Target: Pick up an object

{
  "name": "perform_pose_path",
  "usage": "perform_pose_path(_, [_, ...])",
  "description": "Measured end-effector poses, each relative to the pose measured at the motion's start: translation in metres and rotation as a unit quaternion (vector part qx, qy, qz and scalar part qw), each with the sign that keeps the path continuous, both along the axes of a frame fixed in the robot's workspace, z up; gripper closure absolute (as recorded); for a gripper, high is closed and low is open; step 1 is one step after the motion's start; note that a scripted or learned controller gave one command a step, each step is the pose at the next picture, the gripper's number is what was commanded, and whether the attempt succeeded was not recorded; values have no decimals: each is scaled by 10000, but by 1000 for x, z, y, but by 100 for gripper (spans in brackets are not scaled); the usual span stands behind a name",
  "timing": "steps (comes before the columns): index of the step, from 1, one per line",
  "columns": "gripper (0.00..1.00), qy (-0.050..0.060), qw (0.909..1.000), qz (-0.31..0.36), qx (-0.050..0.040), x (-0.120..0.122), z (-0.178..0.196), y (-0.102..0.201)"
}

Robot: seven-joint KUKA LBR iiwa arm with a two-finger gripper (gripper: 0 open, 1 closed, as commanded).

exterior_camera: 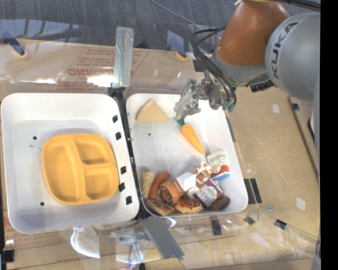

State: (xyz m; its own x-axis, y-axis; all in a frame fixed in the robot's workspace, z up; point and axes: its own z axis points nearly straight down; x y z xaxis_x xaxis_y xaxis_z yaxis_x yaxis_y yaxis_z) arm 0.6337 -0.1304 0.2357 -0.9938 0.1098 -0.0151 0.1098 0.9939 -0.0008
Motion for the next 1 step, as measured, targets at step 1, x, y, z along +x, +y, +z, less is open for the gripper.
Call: perform_pose_path(1, [100, 50, 9874, 1580, -15, 7, 49, -55])
